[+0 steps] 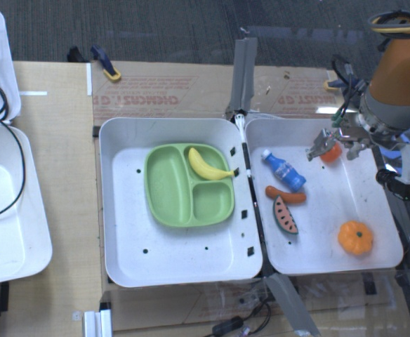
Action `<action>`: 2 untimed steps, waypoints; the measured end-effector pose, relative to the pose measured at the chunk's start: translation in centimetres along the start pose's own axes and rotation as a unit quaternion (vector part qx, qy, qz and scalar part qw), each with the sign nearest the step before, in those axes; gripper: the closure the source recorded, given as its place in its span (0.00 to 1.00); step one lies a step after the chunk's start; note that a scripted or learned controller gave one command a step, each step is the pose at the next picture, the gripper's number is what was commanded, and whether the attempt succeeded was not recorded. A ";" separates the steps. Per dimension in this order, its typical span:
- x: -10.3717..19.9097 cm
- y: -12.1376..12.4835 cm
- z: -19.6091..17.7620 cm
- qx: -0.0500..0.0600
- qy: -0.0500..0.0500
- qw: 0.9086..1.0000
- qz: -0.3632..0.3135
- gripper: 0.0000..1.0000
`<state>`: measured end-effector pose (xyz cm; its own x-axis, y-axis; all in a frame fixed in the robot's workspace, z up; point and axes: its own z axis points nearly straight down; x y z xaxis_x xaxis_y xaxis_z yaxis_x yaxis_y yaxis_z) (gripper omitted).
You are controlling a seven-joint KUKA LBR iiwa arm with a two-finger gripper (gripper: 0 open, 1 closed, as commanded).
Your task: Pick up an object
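- the small orange-red object point(331, 153) sits in the upper right part of the right bin point(384, 255), close to its far wall; too small for me to name.
- my gripper point(329, 146) is right over it, so the thing lies directly at the claw, not off to a side.
- i cannot tell if the claw is released or clenched.
- the blue bottle point(284, 172) lies just left, long axis slanting down-right.
- sausage point(286, 195), watermelon slice point(285, 215) and pumpkin point(356, 237) lie nearer me.
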<state>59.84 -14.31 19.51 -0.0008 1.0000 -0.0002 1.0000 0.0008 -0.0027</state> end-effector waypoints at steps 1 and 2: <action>2.0 0.4 8.2 -0.012 -0.001 0.999 0.051 0.00; 2.8 -0.4 8.9 -0.017 0.001 0.999 0.044 0.00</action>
<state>59.38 -11.47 10.66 0.0875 0.9962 0.0024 0.9957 -0.0875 0.0317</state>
